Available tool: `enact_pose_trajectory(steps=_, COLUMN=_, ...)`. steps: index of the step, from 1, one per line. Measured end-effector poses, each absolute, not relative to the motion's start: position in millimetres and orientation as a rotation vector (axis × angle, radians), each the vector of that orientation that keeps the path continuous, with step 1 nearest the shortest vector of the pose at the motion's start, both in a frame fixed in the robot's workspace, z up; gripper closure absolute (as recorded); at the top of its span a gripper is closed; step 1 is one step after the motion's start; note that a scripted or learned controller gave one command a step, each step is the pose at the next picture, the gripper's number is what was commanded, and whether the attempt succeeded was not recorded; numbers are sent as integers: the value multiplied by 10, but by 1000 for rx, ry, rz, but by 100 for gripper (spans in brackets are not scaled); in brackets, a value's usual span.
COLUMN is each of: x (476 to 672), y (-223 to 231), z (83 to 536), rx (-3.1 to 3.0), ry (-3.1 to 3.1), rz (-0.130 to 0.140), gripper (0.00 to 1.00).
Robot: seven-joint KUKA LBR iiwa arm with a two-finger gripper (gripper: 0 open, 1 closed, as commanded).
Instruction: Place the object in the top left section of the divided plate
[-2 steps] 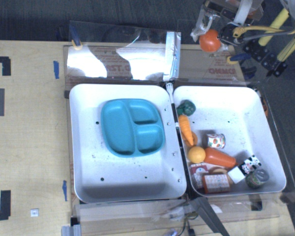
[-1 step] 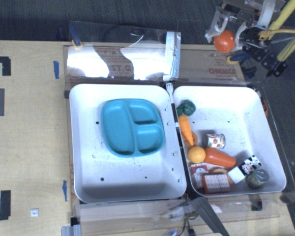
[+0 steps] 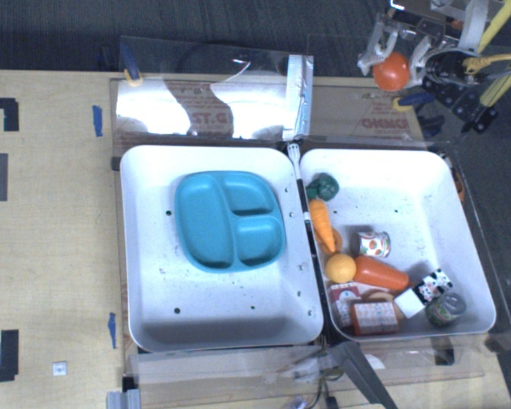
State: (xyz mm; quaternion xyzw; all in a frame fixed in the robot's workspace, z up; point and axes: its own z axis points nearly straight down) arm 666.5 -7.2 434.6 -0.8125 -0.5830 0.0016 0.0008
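Pale wooden tabletop (image 3: 51, 228) with black tape marks at the left edge, dark carpet-like floor beyond the far side. Two shallow white plastic bins side by side, rims touching at the middle: left bin (image 3: 145, 313), right bin (image 3: 426, 186). Behind them, a clear shiny panel (image 3: 213, 100) full of glare, lettering underneath blurred and unreadable.

Top right, cut off by the frame edge: grey arm with yellow cabling, wrist and upper links out of sight. Gripper (image 3: 393, 68) hanging above the floor past the far rim of the right bin, pale fingers (image 3: 374, 56) parted just enough to flank a small round orange-red ball (image 3: 392, 73), smooth and glossy; clasped on that ball, held well clear of both bins.

In the left bin, a turquoise divided plate of matte plastic (image 3: 230, 220), rounded outline, one large section toward the left and two smaller ones toward the right, all bare. Lying flat near the bin's centre.

In the right bin, a crowded cluster along the near left side: dark green rounded lump (image 3: 325, 186), hard to identify; slim orange carrot shape (image 3: 323, 224); yellow-orange ball (image 3: 341, 267); small white can with red print (image 3: 374, 244); orange-red tapered piece (image 3: 379, 273); boxed packet with a reddish label (image 3: 370, 313), text too small to read; black-and-white blocky item (image 3: 432, 286); dull greenish round tin (image 3: 445, 308), partly shadowed at the rim.
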Motion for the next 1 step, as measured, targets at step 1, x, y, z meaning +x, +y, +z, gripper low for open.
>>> enact_pose_trajectory(steps=1, x=6665, y=-167, z=4345, rx=-2491, ry=-1911, rz=6, gripper=100)
